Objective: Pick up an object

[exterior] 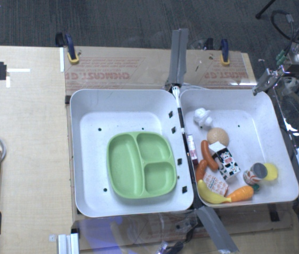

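The hand (266, 82) sits at the far right corner of the right shallow white bin (260, 115), over its rim; it is small and blurred, so whether it is open or closed cannot be told, and nothing shows in its grip. The things to pick lie below and to the left of it in that bin, well apart from it: a small white figure (202, 118), a tan round ball (218, 137), a red sausage (207, 152), a black-and-white cow-patterned carton (226, 163), a yellow plastic banana (213, 196) touching an orange carrot (240, 194), and a yellow round toy (269, 171). Further left, the left white bin (85, 142) holds a green divided plastic plate (141, 164), on the pale worktop (22, 142).
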Tool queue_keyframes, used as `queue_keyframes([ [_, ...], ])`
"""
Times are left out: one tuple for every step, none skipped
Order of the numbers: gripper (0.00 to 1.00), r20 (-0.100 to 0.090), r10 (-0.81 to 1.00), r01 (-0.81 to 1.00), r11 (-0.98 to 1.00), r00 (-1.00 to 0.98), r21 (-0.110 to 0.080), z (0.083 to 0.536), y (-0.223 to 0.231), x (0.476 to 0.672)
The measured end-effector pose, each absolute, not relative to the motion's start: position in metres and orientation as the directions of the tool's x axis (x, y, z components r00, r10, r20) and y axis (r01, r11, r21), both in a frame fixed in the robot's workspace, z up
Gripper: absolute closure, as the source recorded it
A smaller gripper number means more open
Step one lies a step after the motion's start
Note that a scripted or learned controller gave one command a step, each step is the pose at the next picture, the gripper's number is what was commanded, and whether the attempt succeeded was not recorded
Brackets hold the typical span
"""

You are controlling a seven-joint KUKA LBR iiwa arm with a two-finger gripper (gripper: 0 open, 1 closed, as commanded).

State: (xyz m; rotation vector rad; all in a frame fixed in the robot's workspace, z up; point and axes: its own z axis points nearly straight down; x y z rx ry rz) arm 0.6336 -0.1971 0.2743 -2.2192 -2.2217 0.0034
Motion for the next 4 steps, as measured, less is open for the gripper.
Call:
queue_keyframes([
  [0.0,0.0,0.996,0.996,0.084,-0.084,-0.004,0.189,-0.129,0.59],
  [0.0,0.001,1.0,1.0,0.028,-0.028,-0.004,0.091,-0.099,0.502],
  [1.0,0.0,1.0,1.0,0.023,-0.023,0.0,0.103,-0.101,0.504],
  [1.0,-0.001,0.997,0.997,-0.076,0.076,-0.003,0.191,-0.037,0.542],
])
